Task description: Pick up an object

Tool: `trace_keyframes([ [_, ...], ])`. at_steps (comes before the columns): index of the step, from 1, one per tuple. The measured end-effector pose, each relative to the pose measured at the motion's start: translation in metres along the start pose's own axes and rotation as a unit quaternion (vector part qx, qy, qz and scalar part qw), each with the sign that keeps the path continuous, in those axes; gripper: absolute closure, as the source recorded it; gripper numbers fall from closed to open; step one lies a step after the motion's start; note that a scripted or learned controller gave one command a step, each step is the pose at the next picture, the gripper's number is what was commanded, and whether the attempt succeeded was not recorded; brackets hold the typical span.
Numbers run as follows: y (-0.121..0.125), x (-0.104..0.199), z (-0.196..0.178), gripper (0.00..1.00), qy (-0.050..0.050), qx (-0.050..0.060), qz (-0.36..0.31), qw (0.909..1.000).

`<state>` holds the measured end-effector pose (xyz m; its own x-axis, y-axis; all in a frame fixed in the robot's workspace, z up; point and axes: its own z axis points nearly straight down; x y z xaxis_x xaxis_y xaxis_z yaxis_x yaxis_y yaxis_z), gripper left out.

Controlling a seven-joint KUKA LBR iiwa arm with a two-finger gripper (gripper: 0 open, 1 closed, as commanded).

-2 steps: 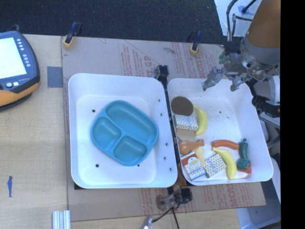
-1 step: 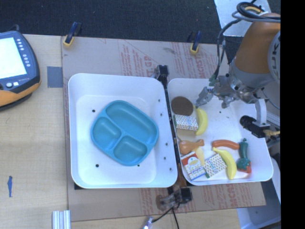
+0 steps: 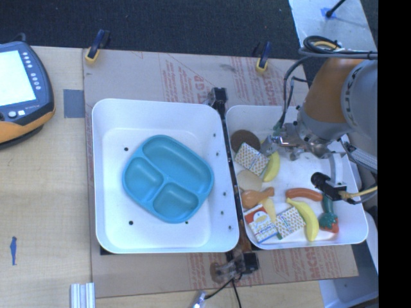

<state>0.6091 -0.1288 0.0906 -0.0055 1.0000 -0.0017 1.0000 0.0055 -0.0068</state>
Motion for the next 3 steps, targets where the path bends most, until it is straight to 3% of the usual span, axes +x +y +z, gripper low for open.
trace_keyframes([
  [1, 0.003, 0.026, -0.001, 0.0, 0.001, 0.0, -0.001, 1.0],
  [2, 0.002, 0.025, -0.011, 1.0, 0.0, 0.002, -0.002, 1.0],
  [3, -0.021, 0.082, -0.102, 1.0, 0.001, -0.002, 0.0, 1.0],
])
